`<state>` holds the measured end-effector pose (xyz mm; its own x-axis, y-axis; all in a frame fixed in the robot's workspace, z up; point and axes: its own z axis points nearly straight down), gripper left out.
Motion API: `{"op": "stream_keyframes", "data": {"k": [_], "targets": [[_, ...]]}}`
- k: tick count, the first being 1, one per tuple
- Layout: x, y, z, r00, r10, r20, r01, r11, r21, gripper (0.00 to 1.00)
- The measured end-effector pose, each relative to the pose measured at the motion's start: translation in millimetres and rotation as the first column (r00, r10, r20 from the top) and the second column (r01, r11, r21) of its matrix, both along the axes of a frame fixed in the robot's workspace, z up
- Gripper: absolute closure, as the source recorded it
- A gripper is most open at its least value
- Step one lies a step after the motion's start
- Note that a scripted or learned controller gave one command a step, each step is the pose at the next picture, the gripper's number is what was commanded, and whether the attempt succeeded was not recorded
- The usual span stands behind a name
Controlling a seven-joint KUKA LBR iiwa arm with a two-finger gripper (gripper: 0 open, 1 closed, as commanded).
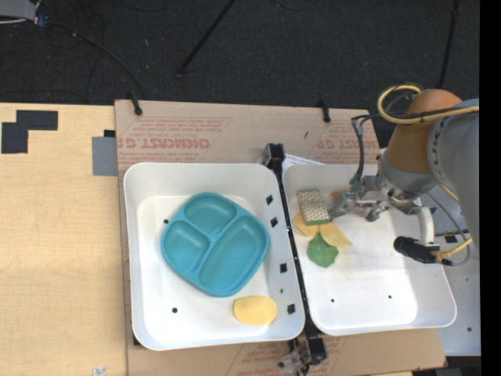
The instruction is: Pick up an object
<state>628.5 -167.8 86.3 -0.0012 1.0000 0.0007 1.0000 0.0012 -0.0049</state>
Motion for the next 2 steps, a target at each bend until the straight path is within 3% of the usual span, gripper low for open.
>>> {"op": "stream_keyframes", "data": {"k": [1,2], "targets": [[0.3,-0.1,11.4,1.000,0.000,0.000,0.000,1.000,0.000,1.00],[0.2,1.3,75.2,1.000,0.000,0.008,0.000,1.000,-0.001,1.00]]}}
